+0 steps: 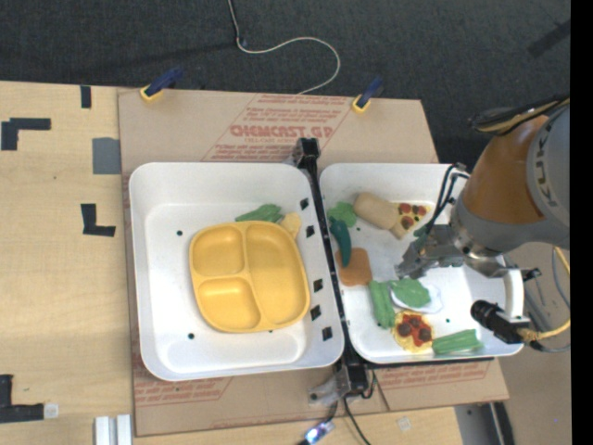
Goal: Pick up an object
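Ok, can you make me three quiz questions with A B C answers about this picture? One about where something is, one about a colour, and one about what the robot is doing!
1. Where is the plate with sections?
A. left bin
B. right bin
C. on the floor

2. What colour is that plate?
A. blue
B. yellow
C. red

3. Where is the gripper?
A. over the left bin
B. outside both bins
C. low over the right bin

Answers:
1 A, it lies in the left bin.
2 B, it is yellow all over.
3 C, it hangs above the toy food there.
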### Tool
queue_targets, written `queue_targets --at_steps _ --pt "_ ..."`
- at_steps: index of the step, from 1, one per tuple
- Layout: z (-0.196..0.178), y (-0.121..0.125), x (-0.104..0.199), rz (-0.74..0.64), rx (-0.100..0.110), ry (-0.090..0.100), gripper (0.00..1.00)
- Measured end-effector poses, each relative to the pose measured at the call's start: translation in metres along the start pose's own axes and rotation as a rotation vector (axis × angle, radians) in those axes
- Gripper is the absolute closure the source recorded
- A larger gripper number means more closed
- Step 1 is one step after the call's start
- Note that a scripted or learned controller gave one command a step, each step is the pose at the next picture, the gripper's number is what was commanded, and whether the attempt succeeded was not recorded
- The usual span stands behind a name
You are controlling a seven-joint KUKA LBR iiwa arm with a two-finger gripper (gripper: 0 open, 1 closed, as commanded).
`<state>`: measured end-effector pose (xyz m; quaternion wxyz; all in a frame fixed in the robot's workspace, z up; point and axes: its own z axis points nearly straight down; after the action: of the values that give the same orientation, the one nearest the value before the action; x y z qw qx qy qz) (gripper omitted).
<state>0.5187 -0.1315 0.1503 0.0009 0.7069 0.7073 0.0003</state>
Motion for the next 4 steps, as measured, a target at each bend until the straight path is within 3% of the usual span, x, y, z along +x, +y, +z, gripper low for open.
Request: queue_targets --at_steps 2,4 --pt "-0.076 0.002 -0.001 -0.001 0.0 0.001 1.0" --pt "-0.063 -0.015 0.118 -0.004 0.006 0.001 1.0"
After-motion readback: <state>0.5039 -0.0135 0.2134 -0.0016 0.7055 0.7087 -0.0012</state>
